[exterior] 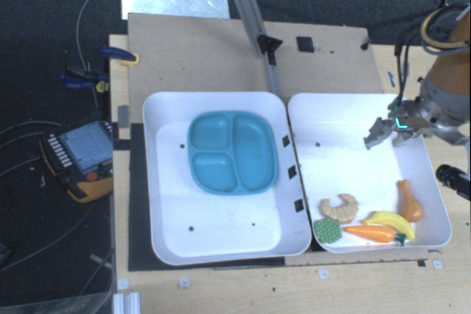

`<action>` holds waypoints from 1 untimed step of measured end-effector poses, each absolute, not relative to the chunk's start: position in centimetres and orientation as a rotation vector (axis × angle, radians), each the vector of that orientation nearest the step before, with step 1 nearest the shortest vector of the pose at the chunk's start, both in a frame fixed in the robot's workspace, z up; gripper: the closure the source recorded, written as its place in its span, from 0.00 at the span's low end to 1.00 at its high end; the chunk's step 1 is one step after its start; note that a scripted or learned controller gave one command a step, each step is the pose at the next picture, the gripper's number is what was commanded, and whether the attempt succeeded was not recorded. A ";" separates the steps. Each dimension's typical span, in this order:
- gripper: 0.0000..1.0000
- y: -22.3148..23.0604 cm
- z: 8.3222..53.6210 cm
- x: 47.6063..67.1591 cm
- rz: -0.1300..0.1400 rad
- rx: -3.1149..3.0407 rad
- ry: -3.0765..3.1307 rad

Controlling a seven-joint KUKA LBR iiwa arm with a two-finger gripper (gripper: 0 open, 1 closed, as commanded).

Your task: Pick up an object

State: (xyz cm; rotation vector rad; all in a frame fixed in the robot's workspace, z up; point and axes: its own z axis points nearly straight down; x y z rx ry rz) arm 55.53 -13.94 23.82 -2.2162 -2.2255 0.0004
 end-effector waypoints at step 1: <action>0.00 -13.9 23.9 55.6 -0.002 -2.217 -2.227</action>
